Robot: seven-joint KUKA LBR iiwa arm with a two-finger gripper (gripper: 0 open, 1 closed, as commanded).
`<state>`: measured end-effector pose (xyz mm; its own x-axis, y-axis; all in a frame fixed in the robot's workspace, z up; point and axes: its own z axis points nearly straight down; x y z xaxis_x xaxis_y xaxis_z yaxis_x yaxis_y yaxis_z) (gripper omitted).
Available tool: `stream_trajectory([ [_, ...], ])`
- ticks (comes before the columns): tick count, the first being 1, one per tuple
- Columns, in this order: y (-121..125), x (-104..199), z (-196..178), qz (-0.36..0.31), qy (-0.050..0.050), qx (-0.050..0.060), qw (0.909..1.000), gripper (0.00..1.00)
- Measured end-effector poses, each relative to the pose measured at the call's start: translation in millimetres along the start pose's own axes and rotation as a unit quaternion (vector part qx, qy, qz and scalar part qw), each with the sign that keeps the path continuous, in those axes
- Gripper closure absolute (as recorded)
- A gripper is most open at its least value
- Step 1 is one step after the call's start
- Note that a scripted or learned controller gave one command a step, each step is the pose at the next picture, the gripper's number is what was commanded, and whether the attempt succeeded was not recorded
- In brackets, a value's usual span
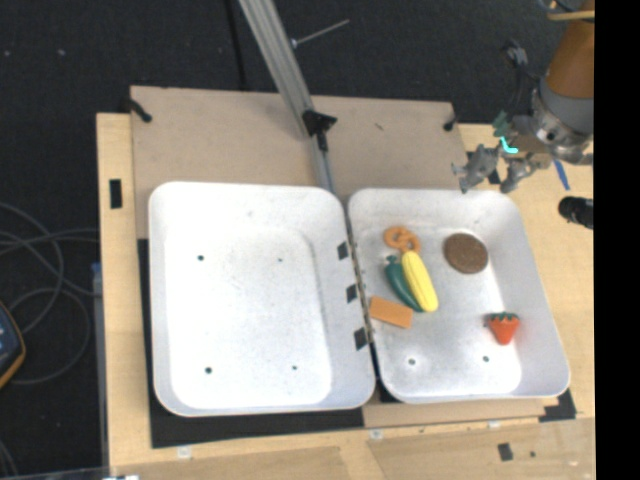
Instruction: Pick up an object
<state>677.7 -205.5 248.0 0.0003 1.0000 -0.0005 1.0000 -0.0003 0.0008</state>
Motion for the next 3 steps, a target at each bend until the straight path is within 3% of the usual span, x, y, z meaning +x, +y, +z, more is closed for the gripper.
stream_trajectory([
  [1, 0, 0, 0, 0.0, 0.0, 0.0, 1.0, 0.0],
  [3, 7, -14, 115, 0.0, 0.0, 0.002, 1.0, 0.0],
])
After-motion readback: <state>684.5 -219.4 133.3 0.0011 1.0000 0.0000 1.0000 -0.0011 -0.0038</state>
